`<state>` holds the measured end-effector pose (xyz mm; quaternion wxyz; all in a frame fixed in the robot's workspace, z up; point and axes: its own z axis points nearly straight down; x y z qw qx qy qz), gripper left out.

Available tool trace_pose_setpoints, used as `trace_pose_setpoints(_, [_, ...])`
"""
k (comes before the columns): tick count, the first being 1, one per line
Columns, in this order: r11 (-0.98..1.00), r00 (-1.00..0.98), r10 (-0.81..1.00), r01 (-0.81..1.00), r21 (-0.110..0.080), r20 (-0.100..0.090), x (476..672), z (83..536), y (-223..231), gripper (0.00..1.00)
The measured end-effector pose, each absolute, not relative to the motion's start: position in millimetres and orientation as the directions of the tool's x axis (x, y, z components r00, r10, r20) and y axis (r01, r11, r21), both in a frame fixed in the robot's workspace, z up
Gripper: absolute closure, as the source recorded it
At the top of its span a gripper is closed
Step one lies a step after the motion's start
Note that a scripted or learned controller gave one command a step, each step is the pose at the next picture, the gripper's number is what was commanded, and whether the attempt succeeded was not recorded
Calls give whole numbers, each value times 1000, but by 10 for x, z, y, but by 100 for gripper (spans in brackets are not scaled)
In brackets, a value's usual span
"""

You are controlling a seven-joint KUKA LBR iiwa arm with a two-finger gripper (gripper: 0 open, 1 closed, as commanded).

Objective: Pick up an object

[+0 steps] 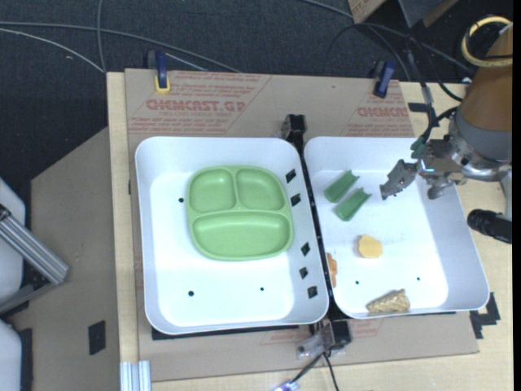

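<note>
The right bin (440,251) holds two green sticks, one (339,186) just above the other (352,205), near its left wall. A round yellow piece (370,247) lies mid-bin and a tan crumbly piece (388,302) lies by the front rim. A small orange bit (331,264) rests against the divider. My gripper (416,184) hangs over the upper right part of this bin, to the right of the green sticks. It is open, with nothing between its fingers.
The left bin (163,259) carries a green divided plate (240,213). Black clips line the divider between the bins. The arm's orange band and grey wrist (488,120) stand over the right bin's far right corner. Cables run across the dark floor behind the bench.
</note>
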<state>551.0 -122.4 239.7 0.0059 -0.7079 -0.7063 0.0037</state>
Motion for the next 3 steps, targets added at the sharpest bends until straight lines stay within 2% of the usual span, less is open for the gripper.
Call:
trace_pose_setpoints(1, [0,0,1000,1000,-1,1,5534,2457,-1222,0])
trace_pose_setpoints(3, [0,0,1000,1000,-7,2,5528,1577,-1180,0])
